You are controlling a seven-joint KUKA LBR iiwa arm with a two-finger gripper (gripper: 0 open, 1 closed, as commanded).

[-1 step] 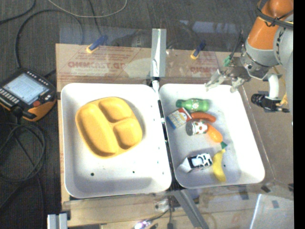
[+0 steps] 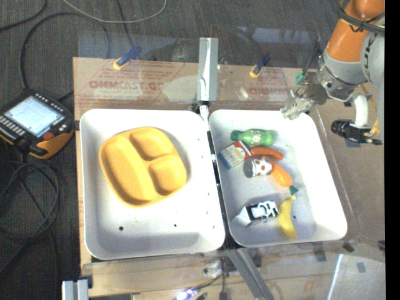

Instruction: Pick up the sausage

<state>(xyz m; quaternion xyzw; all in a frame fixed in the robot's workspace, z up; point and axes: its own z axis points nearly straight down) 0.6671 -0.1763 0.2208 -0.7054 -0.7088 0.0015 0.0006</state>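
The sausage (image 2: 267, 153) is a short reddish-orange link lying in the right bin (image 2: 325, 186), just below a green bottle (image 2: 253, 136) and above a small can (image 2: 259, 167). My gripper (image 2: 295, 107) hangs over the right bin's far right corner, up and to the right of the sausage and well apart from it. Nothing shows between its fingers.
The right bin also holds a small carton (image 2: 231, 155), a carrot (image 2: 282, 177), a banana (image 2: 286, 217) and a black-and-white toy car (image 2: 261, 212). A yellow divided tray (image 2: 144, 165) lies in the left bin (image 2: 112, 230). A teach pendant (image 2: 34, 123) sits left of the bench.
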